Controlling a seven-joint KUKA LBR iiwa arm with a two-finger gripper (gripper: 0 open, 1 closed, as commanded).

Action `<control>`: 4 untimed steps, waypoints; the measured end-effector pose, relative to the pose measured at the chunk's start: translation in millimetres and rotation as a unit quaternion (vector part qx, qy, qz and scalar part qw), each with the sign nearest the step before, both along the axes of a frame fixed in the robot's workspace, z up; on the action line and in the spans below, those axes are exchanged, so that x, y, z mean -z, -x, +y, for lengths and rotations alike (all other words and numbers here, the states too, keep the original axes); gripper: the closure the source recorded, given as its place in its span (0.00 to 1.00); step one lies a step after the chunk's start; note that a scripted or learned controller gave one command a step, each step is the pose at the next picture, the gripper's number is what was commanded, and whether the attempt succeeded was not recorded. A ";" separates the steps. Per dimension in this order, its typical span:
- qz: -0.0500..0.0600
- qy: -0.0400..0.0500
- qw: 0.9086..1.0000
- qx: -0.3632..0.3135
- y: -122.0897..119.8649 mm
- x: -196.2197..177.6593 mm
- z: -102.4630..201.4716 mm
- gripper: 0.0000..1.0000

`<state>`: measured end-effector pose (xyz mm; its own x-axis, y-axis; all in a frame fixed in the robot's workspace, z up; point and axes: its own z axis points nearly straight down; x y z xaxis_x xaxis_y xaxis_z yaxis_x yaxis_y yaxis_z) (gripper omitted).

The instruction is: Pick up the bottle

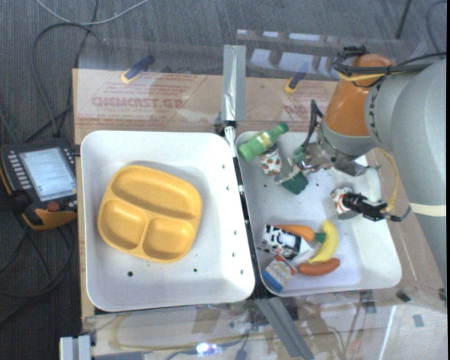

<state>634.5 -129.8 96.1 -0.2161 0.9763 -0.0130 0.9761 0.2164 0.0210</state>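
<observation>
- The claw [306, 165] hangs low in the right bin [375, 272]; whether it is open or closed cannot be told.
- The green bottle [259, 143] lies just beside it.

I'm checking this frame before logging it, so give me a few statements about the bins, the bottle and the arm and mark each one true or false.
1. The green bottle lies in the right bin, near its far left corner. True.
2. The yellow divided tray sits in the right bin. False: it sits in the left bin.
3. The gripper is lifting the bottle clear of the bin. False: the bottle lies in the bin to the left of the gripper, apart from it.
4. A banana lies in the near part of the right bin. True.
5. A handheld screen device rests inside the left bin. False: it lies on the floor left of the bench.
</observation>
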 end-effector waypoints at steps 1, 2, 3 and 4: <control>0.006 -0.001 1.000 0.000 3.6 6.4 0.6 0.00; 0.006 0.002 0.982 -0.190 35.0 6.0 28.8 0.00; 0.004 0.001 0.982 -0.190 33.7 -4.4 29.9 1.00; 0.012 -0.002 0.992 -0.123 4.6 -87.7 87.2 1.00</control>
